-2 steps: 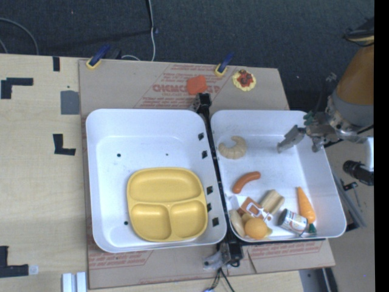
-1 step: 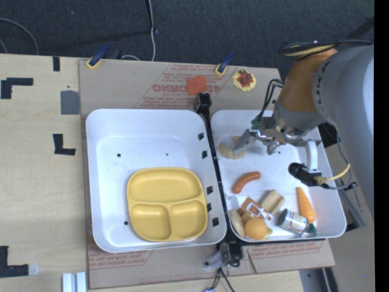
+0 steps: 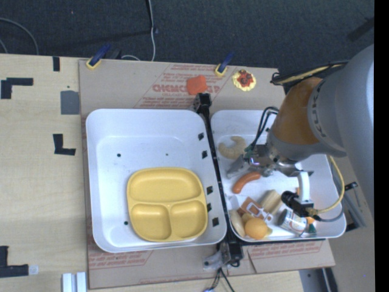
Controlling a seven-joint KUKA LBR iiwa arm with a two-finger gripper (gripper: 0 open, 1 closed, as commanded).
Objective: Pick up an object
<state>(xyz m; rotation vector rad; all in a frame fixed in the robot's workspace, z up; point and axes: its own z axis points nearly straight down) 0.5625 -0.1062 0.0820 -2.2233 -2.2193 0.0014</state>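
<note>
My gripper (image 3: 256,163) hangs low in the right bin (image 3: 331,181), reaching in from the right under the grey arm with the orange band. Just below its tip lies an orange-red sausage (image 3: 245,182), slanted. A pale beige curved piece (image 3: 233,146) lies just to its upper left. Nearer the front of the bin are an orange fruit (image 3: 257,229), a tan block (image 3: 268,200), a small red-and-white packet (image 3: 251,209) and a small bottle (image 3: 296,221). I cannot see anything held in the gripper.
The left bin (image 3: 109,139) holds a yellow divided plate (image 3: 166,202). A black divider (image 3: 209,151) runs between the bins. On the cardboard behind them lie an orange block (image 3: 196,85) and a small red-and-yellow toy (image 3: 244,79). The arm's bulk covers the right bin's far right side.
</note>
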